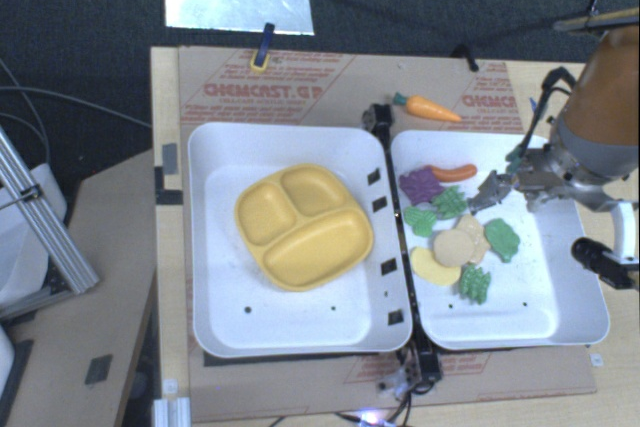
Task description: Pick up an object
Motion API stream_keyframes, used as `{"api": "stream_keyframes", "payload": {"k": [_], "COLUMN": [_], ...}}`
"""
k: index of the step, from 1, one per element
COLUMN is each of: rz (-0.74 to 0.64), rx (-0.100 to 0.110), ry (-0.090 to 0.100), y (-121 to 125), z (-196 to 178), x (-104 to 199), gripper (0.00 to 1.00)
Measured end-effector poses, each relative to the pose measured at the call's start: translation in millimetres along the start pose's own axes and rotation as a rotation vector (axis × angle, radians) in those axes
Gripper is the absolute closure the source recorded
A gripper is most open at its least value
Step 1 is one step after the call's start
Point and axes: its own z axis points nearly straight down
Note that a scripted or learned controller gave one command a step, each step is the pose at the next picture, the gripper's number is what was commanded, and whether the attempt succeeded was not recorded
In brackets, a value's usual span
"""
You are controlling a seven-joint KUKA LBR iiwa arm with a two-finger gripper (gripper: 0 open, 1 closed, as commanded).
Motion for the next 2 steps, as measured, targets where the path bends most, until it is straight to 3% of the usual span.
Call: {"api": "stream_keyframes", "payload": {"k": [1,2], "rz": [-0.002,-0.007], "rx": [-0.003,-0.01], "ry": [0.0,0.001], "y": [1,-27], "z": [-11,-99], "x": [0,44], "gripper": [1.0,1.0]}}
